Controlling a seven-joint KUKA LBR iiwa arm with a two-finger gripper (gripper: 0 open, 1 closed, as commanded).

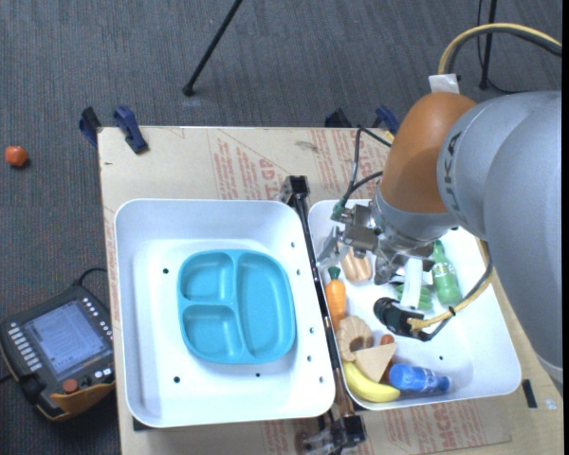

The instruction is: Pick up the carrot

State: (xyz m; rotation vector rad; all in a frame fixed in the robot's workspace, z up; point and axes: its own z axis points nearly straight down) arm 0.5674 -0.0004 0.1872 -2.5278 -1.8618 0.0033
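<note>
Nearest the lens looms the grey arm with its orange band [427, 159], reaching in from the right and stooping over the right-hand shallow white bin [498, 373], so that its bulk hides the claw [384, 263]; whether that claw is wide or narrow cannot be told. Just beside it, against the bin's left wall, lies the small orange carrot with a green top [336, 297], apart from the claw and seemingly untouched, which suggests the arm is lining up its descent. Its neighbours crowd close, a yellow banana [370, 385] and a blue bottle [417, 379], while the blue divided plastic plate [237, 306] sits alone in the left bin.
</note>
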